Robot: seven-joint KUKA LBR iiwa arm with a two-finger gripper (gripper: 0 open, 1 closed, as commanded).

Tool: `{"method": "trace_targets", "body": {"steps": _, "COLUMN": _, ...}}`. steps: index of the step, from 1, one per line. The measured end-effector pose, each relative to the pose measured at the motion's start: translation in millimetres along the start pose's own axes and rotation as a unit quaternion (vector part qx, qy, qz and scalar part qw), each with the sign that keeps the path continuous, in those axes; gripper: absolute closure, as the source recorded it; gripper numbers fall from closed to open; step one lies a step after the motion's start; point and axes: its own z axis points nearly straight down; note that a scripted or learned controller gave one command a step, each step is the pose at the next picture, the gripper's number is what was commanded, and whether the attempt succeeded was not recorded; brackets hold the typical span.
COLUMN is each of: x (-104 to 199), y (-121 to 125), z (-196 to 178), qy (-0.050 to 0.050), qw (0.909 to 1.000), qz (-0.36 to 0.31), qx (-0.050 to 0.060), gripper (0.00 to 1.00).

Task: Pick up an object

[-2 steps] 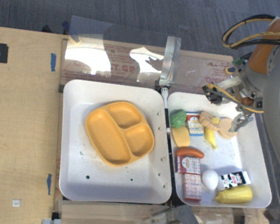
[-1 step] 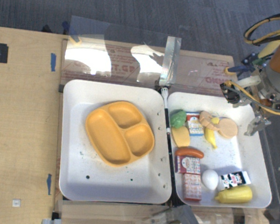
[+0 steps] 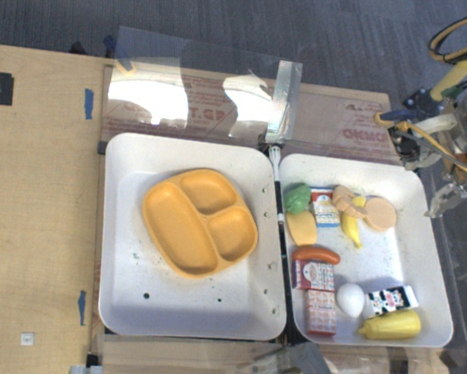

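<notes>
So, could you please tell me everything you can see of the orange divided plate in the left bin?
The orange divided plate looks like matte plastic, rounded, with three compartments: one large at the lower left, two smaller at the upper and right sides. It lies flat, right side up, slightly rotated, near the middle of the left bin. Nothing lies in it, and it touches only the bin floor.

R bin [image 3: 436,270] holds toy food: green veg [image 3: 297,198] top L, yellow banana [image 3: 351,225] by tan round piece [image 3: 379,214], red sausage [image 3: 317,255] mid, white egg [image 3: 349,300], yellow lemon-ish piece [image 3: 391,325] bottom R, small cartons [image 3: 317,275] lying flat.
</notes>
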Motion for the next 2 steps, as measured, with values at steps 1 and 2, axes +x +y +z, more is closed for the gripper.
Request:
{"method": "trace_targets", "body": {"steps": 1, "x": 10.3, "y": 50.8, "z": 2.6, "qy": -0.002, "qw": 1.0, "qz": 0.002, "qx": 0.0, "gripper": 0.0}}
{"method": "trace_targets", "body": {"steps": 2, "x": -11.1, "y": 43.3, "z": -28.7, "qy": -0.001, "qw": 0.9978, "qz": -0.066, "qx": 0.001, "gripper": 0.0}}
